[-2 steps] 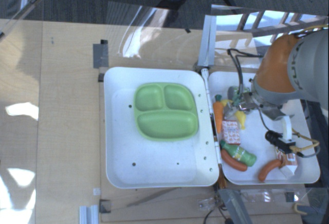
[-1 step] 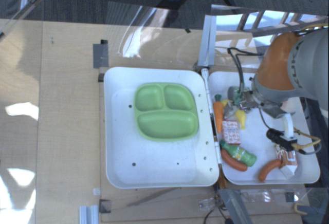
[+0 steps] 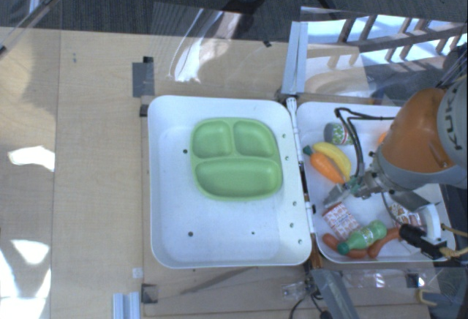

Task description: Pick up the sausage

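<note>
Sausage (image 3: 342, 246), a reddish-brown toy link, lies along the bottom edge of the right white bin (image 3: 313, 114) at the lower right of the frame, partly under a green plastic bottle (image 3: 365, 235). Just above it sits a small red-and-white packet (image 3: 340, 219), with a yellow banana (image 3: 330, 156) and an orange carrot (image 3: 325, 164) higher up. The grey two-finger gripper (image 3: 342, 191) hovers over the packet, apart from the sausage; its opening cannot be made out. The left white bin (image 3: 168, 237) holds a green divided plate (image 3: 235, 158).
</note>
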Controlling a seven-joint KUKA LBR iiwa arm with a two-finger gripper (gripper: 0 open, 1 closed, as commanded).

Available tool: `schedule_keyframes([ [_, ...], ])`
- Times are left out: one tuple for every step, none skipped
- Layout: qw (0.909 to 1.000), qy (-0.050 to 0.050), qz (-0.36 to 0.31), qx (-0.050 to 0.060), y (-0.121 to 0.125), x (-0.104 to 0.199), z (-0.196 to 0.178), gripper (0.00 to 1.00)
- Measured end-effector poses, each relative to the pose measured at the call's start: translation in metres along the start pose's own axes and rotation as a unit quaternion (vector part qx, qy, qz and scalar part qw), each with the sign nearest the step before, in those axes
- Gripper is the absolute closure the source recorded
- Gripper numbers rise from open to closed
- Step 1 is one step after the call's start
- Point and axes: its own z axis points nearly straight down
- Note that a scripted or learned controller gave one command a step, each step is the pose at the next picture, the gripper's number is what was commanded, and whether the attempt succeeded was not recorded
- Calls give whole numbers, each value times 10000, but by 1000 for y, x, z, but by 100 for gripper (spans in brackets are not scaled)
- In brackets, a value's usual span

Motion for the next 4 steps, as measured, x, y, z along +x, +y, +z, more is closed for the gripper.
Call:
schedule_keyframes([
  [10000,8,-64,-18,45,9,1,0],
  [10000,-13,-72,-52,48,8,-11,100],
  [9994,90,263,218,128,-30,-71,100],
  [9981,101,354,496,166,56,-73,100],
])
